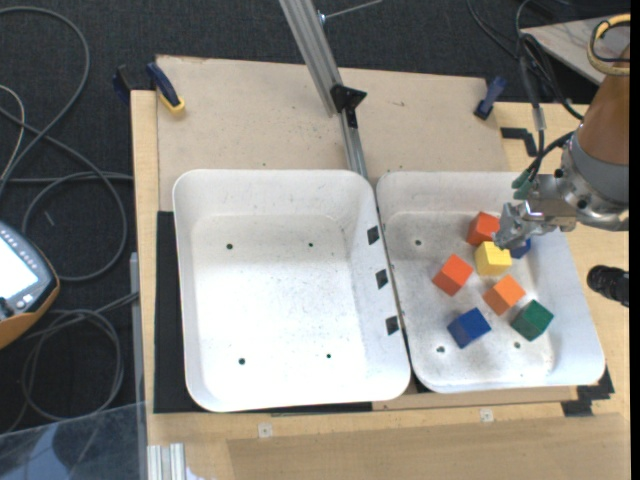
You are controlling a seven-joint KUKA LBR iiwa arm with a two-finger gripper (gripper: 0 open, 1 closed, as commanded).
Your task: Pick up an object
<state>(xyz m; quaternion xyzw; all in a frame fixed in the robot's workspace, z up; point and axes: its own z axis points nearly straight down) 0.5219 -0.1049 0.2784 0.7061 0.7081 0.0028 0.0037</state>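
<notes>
Gripper [516, 230] low in right bin [570, 368]
Finger state unclear; it hovers among yellow cube [492, 259] and orange cube [483, 227]

Camera, one unit, fixed: I view from above the counter [300, 98], looking down at a slant, mid-distance. Frame takes in the left bin [200, 218] and right bin [420, 193]; my arm [605, 148] enters at right.

No legible text, label, brand, number or sign found. The blocks' visible faces are plain. The device [15, 278] at the left edge has a lit screen, too small to read. Black marks on the bin wall [381, 278] carry no readable characters.
</notes>
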